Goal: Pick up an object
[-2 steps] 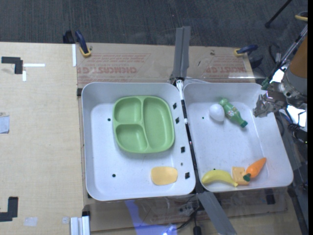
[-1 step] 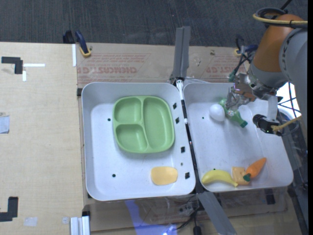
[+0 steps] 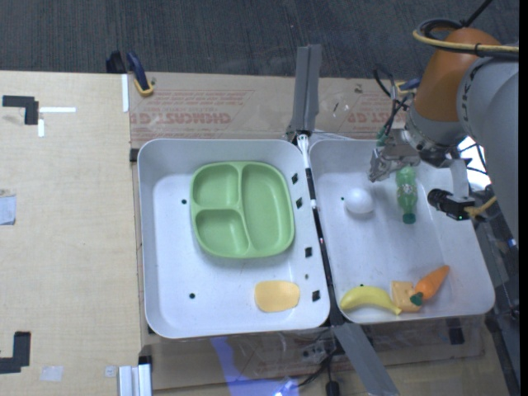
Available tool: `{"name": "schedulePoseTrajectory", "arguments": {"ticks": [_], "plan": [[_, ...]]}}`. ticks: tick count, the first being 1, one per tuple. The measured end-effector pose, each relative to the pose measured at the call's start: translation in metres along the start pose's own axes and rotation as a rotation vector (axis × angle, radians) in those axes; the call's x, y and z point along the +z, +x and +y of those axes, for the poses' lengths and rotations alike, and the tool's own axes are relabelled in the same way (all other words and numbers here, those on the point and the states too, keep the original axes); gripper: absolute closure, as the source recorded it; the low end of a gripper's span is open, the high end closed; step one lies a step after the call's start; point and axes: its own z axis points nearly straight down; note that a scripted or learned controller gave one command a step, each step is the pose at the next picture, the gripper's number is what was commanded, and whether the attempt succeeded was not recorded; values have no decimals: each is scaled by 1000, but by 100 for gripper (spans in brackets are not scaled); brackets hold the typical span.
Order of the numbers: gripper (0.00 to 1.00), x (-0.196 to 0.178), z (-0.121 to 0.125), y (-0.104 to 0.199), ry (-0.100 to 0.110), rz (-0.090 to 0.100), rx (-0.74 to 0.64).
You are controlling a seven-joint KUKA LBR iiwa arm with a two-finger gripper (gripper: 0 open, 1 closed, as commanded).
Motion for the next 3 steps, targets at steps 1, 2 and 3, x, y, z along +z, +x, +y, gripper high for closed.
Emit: {"name": "schedulePoseTrajectory", "arguments": {"ticks": [1, 2, 3], "plan": [[0, 0, 0, 0, 0, 0, -1], [0, 23, -48, 19, 1, 2, -95], [0, 5, -25, 24, -2, 1, -409]]}}
